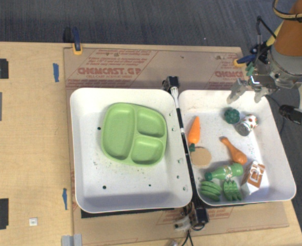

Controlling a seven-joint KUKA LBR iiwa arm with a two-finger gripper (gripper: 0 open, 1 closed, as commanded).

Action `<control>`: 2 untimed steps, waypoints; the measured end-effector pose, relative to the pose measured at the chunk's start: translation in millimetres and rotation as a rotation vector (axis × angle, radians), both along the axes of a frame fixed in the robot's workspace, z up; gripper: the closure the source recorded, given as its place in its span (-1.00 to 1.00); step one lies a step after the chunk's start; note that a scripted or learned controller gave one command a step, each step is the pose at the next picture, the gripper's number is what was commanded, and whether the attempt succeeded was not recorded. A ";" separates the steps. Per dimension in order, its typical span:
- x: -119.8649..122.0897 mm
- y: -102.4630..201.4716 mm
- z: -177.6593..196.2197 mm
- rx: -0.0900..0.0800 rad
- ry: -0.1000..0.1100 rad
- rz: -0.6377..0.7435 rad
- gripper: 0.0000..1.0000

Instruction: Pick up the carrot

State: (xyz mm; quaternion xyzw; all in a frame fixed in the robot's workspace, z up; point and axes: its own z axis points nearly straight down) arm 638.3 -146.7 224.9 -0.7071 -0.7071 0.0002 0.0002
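Wood bench (27,152) w/ cardboard sheet (140,65); 2 white bins (84,152) on it.

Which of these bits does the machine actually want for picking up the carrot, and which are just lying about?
Wanted:
carrot
pincer

Lying about:
green plate
dark green ball
tan disc
orange drumstick
green bottle
small carton
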 end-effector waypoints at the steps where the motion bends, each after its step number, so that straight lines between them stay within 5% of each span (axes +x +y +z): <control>1: -19.4 17.0 -122.4 0.001 0.001 0.107 -1.00; 2: -63.6 -9.3 -134.7 -0.003 -0.014 0.367 -1.00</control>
